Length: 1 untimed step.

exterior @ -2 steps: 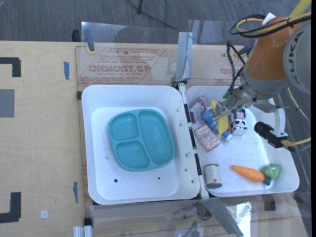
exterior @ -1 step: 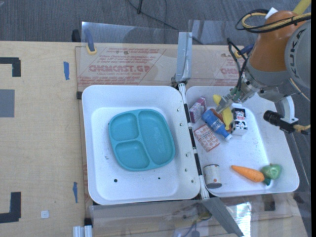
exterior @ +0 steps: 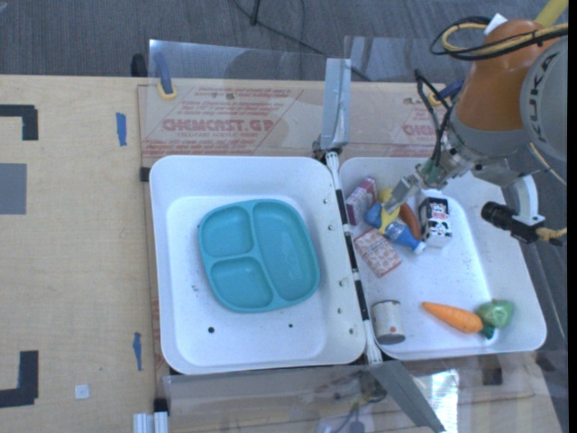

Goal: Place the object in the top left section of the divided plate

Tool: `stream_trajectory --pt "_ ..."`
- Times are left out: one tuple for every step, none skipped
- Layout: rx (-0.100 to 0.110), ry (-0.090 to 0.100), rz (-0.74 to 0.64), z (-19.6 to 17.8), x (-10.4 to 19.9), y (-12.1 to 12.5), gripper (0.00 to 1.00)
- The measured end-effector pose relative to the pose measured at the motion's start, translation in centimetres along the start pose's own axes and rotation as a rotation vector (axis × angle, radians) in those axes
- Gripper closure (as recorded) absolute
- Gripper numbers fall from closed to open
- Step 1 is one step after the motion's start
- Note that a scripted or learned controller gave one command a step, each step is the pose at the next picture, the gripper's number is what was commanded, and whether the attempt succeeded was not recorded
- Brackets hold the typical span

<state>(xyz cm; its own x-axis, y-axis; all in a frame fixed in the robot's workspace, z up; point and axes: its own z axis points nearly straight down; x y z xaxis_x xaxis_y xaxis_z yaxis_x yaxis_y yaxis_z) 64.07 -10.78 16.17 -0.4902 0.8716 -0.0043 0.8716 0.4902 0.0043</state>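
A teal divided plate (exterior: 260, 254) lies in the left bin (exterior: 171, 188), with two smaller sections on its left side and one large section on the right; nothing lies on it. My gripper (exterior: 422, 182) hangs over the back of the right bin (exterior: 514, 269), just above a cluster of small toys: a pink carton (exterior: 361, 196), a blue and yellow piece (exterior: 382, 214), an orange piece (exterior: 411, 218) and a black-and-white cow-pattern carton (exterior: 437, 221). I see nothing held in it.
Also in the right bin are a pink patterned packet (exterior: 378, 252), a small tin can (exterior: 388, 320) at the front left and a toy carrot (exterior: 457, 317) with a green top (exterior: 497, 312) at the front right. A divider rail (exterior: 347, 242) separates the bins.
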Motion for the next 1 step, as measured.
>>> stream_trajectory --pt "0.002 0.002 0.099 5.29 2.48 -5.74 0.0"
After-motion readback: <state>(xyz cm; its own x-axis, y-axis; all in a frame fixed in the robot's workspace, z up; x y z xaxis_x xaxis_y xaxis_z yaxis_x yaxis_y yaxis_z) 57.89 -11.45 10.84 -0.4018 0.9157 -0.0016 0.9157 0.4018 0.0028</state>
